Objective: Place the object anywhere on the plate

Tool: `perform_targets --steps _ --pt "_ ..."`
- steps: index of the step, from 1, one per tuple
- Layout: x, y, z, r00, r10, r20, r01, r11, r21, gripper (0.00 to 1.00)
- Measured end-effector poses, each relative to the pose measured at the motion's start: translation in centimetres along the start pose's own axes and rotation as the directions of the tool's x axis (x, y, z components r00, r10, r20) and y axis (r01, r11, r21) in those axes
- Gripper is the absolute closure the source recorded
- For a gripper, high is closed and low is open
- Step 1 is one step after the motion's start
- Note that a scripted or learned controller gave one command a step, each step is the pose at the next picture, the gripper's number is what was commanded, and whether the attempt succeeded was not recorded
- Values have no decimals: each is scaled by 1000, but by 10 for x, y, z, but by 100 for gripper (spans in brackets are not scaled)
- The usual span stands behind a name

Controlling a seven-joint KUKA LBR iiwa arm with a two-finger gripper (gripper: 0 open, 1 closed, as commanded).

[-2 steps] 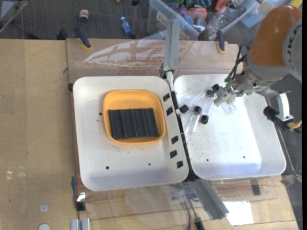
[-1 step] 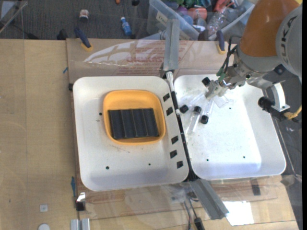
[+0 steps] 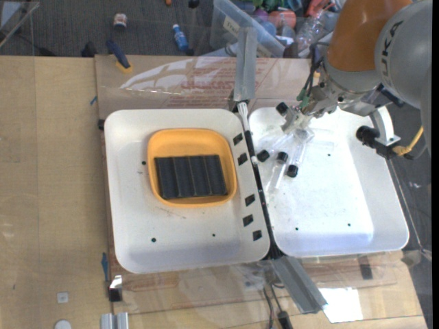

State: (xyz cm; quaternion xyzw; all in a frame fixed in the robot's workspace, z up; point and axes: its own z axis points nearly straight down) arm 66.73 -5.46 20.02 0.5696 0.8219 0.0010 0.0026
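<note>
An orange plate lies in the left bin, slightly back of its middle. A dark grey ridged rectangular object rests flat on the plate and covers most of its floor. My gripper hangs over the back left part of the right bin, close to the divider between the bins. Its clear fingers with black tips point down and to the left, spread apart with nothing between them. The gripper is well to the right of the plate and touches neither it nor the object.
A metal divider with black clips runs between the two bins. The grey arm with its orange band reaches over the right bin's back edge. A clear tub of toys stands behind the bench.
</note>
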Motion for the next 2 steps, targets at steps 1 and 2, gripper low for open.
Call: perform_targets --steps 1,2 --pt "13 5 -39 1000 8 0 -8 1000 -1 100" --pt "13 5 -38 1000 8 0 -8 1000 0 0"
